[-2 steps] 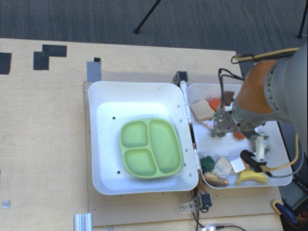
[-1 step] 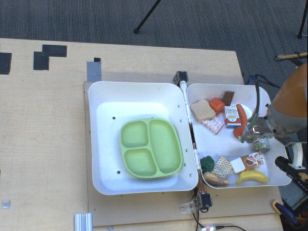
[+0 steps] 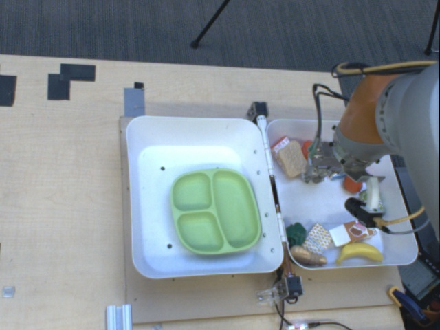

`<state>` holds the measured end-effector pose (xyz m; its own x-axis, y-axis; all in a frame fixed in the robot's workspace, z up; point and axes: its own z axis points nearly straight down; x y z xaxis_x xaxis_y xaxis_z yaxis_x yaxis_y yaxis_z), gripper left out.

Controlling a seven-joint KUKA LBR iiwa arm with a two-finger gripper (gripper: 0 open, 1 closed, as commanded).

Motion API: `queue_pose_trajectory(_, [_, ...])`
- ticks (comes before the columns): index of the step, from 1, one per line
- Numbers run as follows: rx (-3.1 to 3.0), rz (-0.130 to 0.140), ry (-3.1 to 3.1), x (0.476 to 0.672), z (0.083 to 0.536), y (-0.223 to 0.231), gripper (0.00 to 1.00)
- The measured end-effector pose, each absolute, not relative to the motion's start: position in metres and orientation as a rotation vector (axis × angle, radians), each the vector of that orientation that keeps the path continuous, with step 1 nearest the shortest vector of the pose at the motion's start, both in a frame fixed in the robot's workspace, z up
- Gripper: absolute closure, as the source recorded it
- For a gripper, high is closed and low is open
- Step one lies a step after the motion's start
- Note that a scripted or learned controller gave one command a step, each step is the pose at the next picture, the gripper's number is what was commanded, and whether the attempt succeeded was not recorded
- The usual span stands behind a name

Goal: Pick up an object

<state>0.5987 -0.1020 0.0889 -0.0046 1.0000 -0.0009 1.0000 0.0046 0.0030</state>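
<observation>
Dark ribbed carpet up top, pale wood bench below with two white bins side by side. Left bin carries a green three-part plate, nothing else to grab there. Right bin has the pickable stuff, so the arm reaches in from the right and sits low over its upper half. Tool is down near the bin floor, just beside a tan bread-like block with a red-and-white packet at its top-left. Open or closed: cannot tell; nothing visibly between its tips, so no hold claimed. The tan block is the likely target, judging by closeness.

Other items: red bit under the wrist, mostly hidden. Front row along the near wall: dark green lump, patterned wedge, brown potato-like thing, white tag, banana, small brown-red piece.

In the way: the divider wall between the bins is close to the block, the packet touches or nearly touches it, and the cable loops beside the wrist. Tight approach likely.
</observation>
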Motion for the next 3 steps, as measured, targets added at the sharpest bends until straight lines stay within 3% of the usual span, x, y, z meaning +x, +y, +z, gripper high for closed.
queue_pose_trajectory(1, [2.212,0.005,2.222,0.670,0.145,-0.182,1.00])
queue_pose_trajectory(2, [2.212,0.004,2.225,0.670,0.144,-0.181,0.00])
queue_pose_trajectory(3, [2.205,0.014,2.215,0.639,0.115,-0.154,0.00])
